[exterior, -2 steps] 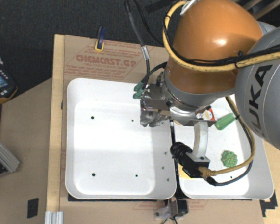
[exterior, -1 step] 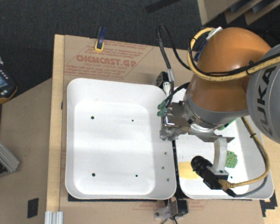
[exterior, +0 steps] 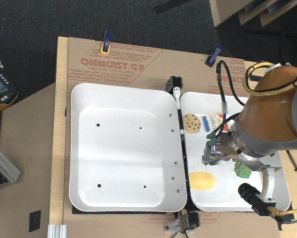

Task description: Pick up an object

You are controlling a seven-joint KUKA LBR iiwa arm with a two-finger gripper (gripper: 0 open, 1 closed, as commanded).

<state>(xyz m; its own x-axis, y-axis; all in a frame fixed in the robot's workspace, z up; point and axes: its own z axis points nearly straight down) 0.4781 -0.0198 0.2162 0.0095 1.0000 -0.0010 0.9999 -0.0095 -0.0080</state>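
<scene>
The fingers [exterior: 211, 154] hang low over the right bin [exterior: 283, 192]; I cannot tell whether they are spread or closed. The yellow lump [exterior: 201, 180] just beneath looks light and smooth, perhaps slippery; best taken across its short width.

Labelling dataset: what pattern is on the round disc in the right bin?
Tan round disc with dark dots; camera view.

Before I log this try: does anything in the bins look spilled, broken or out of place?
Nothing stands out. The round cookie, the yellow lump and the green piece all lie inside the right bin, and the gripper hangs over it.
</scene>
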